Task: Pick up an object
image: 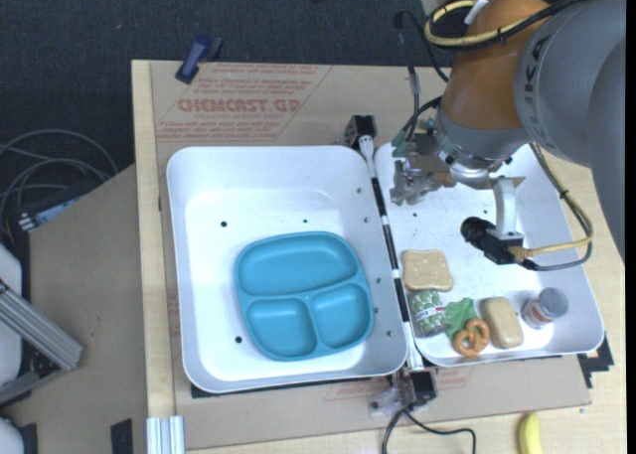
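Note:
In the near part of the right bin (556, 194) lie several small items: a slice of toast (427, 269), a green packet (430, 312), a pretzel (470, 337), a tan bread roll (502, 323) and a small jar with a grey lid (544, 307). My gripper (409, 184) hangs over the far left part of that bin, close to the wall between the bins and well beyond the toast. I see nothing held in it. The wrist and orange band cover the bin's far corner.
The left bin (199, 194) holds a blue three-compartment plate (303, 293). A black fitting with a yellow cable (492, 240) sits right of the gripper, above the toast. A blue clip (198, 58) lies on the cardboard behind the bins, and a yellow object (531, 434) lies by the bench's front edge.

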You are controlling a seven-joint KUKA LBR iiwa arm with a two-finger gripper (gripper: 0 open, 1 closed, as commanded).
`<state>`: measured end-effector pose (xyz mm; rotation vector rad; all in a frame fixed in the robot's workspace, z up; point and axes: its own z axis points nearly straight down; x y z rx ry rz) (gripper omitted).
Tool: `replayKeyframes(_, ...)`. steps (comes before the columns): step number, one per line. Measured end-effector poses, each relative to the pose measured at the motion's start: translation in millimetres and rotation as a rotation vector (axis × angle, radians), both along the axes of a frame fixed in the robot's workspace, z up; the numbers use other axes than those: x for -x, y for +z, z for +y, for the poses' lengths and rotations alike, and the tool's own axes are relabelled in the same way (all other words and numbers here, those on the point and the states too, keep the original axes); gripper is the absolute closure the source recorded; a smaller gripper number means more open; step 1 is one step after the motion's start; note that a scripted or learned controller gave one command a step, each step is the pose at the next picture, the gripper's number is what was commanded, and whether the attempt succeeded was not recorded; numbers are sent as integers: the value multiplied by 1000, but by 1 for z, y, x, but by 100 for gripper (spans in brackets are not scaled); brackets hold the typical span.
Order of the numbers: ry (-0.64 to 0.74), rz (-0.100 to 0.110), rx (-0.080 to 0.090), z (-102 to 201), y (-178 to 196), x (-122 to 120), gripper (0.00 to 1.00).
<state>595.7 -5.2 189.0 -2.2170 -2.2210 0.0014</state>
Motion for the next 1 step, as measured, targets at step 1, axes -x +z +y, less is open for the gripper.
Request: replayKeyframes(1, -2, -6, 3, -51, 69, -18, 100)
